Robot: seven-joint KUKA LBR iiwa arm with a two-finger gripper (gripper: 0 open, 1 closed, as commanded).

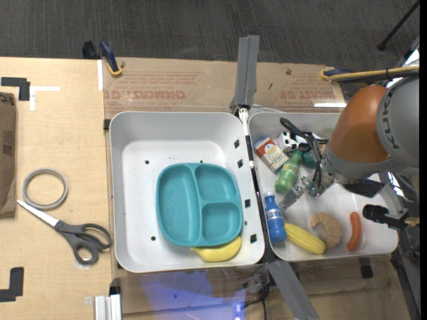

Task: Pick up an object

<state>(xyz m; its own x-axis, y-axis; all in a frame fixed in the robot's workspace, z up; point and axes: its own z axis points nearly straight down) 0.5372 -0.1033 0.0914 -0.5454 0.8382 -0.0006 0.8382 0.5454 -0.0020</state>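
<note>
The right bin (pixel 373 249) holds a green bottle (pixel 289 176), a blue bottle (pixel 272 213), a corn cob (pixel 303 238), a tan croissant (pixel 327 227), a red sausage (pixel 354 231), a small red-and-white box (pixel 272 153) and a black-and-white cow toy (pixel 290 141). My gripper (pixel 294 194) hangs low in this bin, just below the green bottle and right of the blue bottle. Nothing shows as held in it. The orange band (pixel 360 135) and grey arm cover the bin's right part.
The left bin (pixel 130 179) carries a teal divided plate (pixel 199 203) with a yellow banana (pixel 219 251) at its front edge. On the bench to the left lie scissors (pixel 70 231) and a tape roll (pixel 45 187). A grey divider (pixel 247 65) stands behind the bins.
</note>
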